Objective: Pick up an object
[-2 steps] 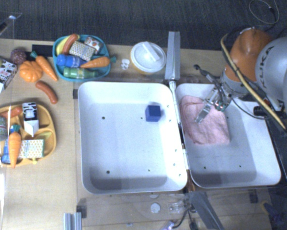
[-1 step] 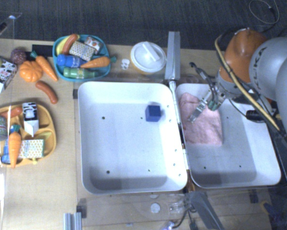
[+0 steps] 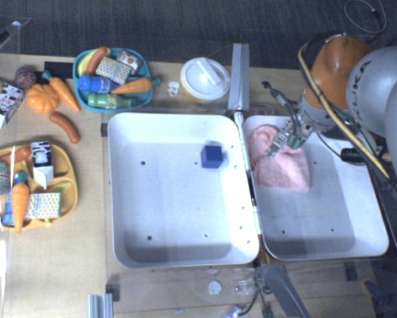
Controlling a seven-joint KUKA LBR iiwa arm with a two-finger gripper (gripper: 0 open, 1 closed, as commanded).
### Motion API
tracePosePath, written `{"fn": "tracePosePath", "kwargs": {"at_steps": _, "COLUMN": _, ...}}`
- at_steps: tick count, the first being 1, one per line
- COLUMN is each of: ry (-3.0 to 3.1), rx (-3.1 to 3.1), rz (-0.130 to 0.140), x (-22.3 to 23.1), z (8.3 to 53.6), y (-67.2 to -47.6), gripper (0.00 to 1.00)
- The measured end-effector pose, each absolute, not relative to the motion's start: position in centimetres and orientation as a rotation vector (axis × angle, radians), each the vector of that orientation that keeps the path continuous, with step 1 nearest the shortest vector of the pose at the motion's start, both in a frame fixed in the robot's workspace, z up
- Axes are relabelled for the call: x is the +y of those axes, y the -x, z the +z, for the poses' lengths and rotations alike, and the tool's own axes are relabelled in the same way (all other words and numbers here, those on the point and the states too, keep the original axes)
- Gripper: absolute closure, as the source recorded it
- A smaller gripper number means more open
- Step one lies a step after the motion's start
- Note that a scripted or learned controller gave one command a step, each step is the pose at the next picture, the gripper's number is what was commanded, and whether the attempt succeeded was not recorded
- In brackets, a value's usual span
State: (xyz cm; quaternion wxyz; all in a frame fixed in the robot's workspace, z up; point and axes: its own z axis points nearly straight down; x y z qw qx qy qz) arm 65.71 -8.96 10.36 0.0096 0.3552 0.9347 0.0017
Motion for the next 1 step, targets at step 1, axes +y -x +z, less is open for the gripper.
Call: {"fn": "tracePosePath", "kwargs": {"at_steps": 1, "ry": -0.634, "rx": 3.068, "rz": 0.001, "x": -14.66, "z": 15.60, "y": -66.01, "gripper": 1.00}}
